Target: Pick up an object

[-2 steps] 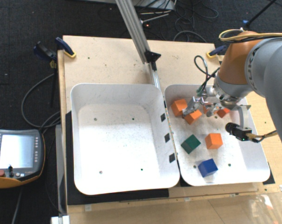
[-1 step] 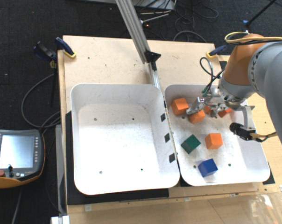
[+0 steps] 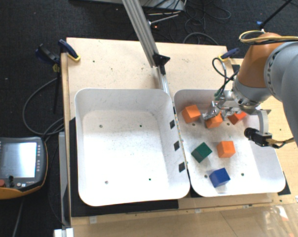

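- A pale wooden desk (image 3: 114,63) stands on a dark carpeted floor (image 3: 20,28).
- Black cables (image 3: 198,14) trail over the floor behind the desk.
- A handheld control screen (image 3: 17,167) with an orange rim lies on the floor beside the desk.
- A blue and yellow clamp (image 3: 65,48) grips the desk's far corner.
- A slanting metal rail (image 3: 139,26) crosses the desk's back edge.

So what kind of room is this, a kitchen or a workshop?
Most likely a robot lab: a grey arm reaches over two white bins of colored blocks, with a control pendant nearby.
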Controlling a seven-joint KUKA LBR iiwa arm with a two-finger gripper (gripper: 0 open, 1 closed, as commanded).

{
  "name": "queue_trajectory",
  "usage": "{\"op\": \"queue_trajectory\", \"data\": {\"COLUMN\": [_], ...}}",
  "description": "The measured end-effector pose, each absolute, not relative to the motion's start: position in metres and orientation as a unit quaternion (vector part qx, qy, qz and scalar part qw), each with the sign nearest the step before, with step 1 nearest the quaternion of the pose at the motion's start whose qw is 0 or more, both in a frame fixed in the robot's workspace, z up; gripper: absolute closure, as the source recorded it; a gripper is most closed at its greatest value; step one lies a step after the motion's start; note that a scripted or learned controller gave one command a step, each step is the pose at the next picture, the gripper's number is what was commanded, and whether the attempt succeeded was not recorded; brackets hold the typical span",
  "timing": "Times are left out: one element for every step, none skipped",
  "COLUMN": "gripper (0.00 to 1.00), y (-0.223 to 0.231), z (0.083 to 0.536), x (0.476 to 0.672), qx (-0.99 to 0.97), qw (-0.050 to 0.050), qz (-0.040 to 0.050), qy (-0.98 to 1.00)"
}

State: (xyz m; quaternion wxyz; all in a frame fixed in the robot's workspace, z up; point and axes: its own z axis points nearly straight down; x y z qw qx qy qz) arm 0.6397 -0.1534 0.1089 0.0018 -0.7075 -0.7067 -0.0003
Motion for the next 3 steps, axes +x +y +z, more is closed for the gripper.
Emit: {"op": "queue_trajectory", "data": {"gripper": [1.00,1.00,1.00], "y": [-0.111,-0.019,0.077], "z": [0.100,0.201,0.194], "x": [0.646,0.632,0.617], "qx": [-0.707,-0.705,-0.703], "qw": [-0.006,-0.003,0.002], "qz": [0.0051,-0.0034,0.0000], "qy": [-0.707,-0.710,-0.711]}}
